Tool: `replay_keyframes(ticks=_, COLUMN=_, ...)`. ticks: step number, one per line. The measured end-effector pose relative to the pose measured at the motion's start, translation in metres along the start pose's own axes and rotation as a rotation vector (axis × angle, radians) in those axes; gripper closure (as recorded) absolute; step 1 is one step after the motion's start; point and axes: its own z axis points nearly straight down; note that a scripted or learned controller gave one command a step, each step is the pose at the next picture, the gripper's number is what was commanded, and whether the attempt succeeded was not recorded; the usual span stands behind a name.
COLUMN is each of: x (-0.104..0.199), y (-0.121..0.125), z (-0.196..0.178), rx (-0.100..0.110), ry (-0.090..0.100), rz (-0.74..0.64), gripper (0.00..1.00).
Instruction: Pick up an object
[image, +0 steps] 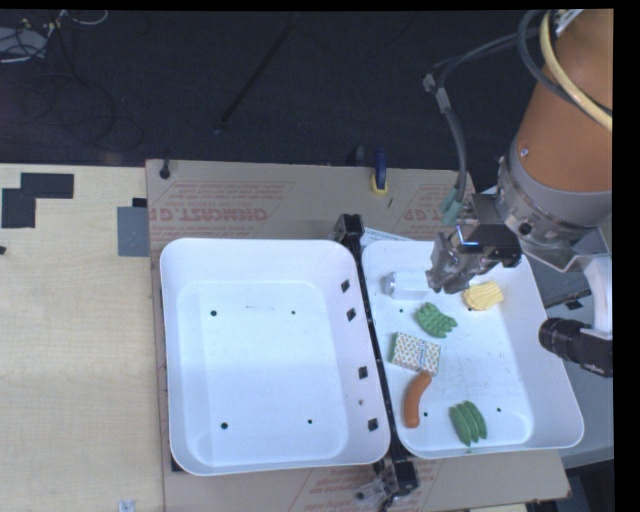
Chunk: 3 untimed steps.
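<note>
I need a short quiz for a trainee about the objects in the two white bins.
1. True or false: the orange sausage lies in the left bin.
2. How many green objects lie in the right bin?
3. Which object is nearest the gripper: (a) yellow piece, (b) patterned square, (c) green object by the front rim?

Key: 1 false; 2 two; 3 a.

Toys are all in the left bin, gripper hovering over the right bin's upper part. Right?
Not quite. In the camera view the toys, including the orange sausage and yellow piece, lie in the right bin, not the left bin. The gripper is over the right bin's upper part, as you said.
</note>
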Motion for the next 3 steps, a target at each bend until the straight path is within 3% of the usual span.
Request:
replay_keyframes(ticks=1, x=0.000, y=0.001, z=-0.007, rx=0.006, ry=-0.002, rz=-0.003, gripper=1.00)
replay_keyframes(ticks=2, x=-0.013, y=0.000, z=0.022, rx=0.006, ry=-0.002, rz=0.004, gripper=1.00)
replay_keyframes(ticks=3, x=0.010, y=0.001, z=-0.031, rx=0.000, ry=-0.001, rz=0.001, gripper=1.00)
